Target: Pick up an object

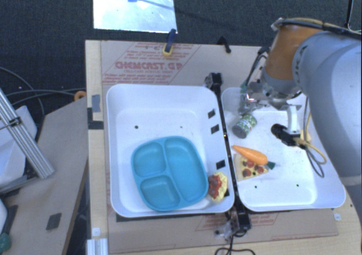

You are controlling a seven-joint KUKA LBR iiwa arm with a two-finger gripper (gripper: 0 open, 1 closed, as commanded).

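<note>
**A:** Start at the near edge. What's there?

**B:** In the near right corner of the left bin (158, 109), a small yellow and red toy food piece (217, 186) sits against the wall. Just beside it, to the left, a blue divided plate (169, 173) lies flat and takes up most of that bin's near half.

**A:** And across the divide?

**B:** In the right bin (288, 183), a toy pizza slice (250, 169) lies near the wall between the two bins. A toy carrot (250, 154) lies just behind it, the two touching or nearly so, with its green end pointing right.

**A:** Where's the thing to pick up?

**B:** The likeliest is a grey-green can (244, 125). It's farther back in the right bin, apart from the carrot and close to the shared wall. I can't tell whether it's upright or tilted.

**A:** And the pincer?

**B:** The pincer (249, 103) hangs right at the can's far end, below the arm's orange band (285, 50). I can't tell whether it's open or closed, or whether it touches the can. Nothing is visibly gripped.

**A:** Beyond the bins?

**B:** There's a cardboard sheet (153, 61) with red lettering on the table (93, 61). Farthest back is a shiny square panel (136, 5).
</note>
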